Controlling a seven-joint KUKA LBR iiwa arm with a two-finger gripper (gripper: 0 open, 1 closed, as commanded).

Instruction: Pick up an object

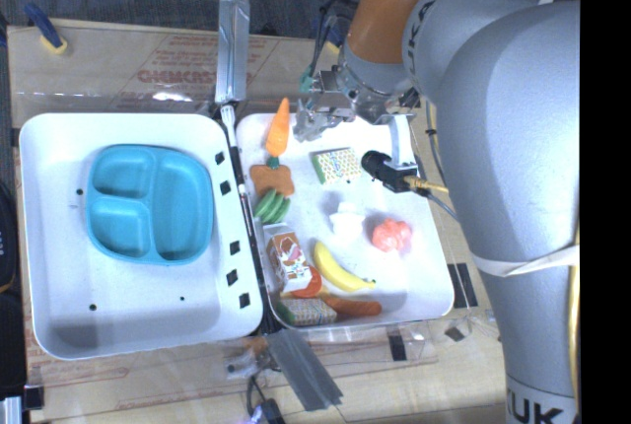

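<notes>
My gripper [312, 123] hangs over the far left part of the right bin [431, 266], just right of an orange carrot [279, 125] and above a green-and-yellow patterned block [335, 164]. Nothing shows between it and the bin floor. Further objects lie in this bin: a brown waffle piece [272, 179], a green vegetable [272, 205], a small printed carton [288, 259], a banana [340, 270], a pink-red fruit [391, 235], a white lump [347, 220] and a red sausage [352, 307].
The left bin [49, 314] holds a blue divided plate [153, 203]. A metal divider [233, 47] runs between the bins. The big grey arm [493, 116] covers the bench's right side. A black piece [388, 171] juts out beside the patterned block.
</notes>
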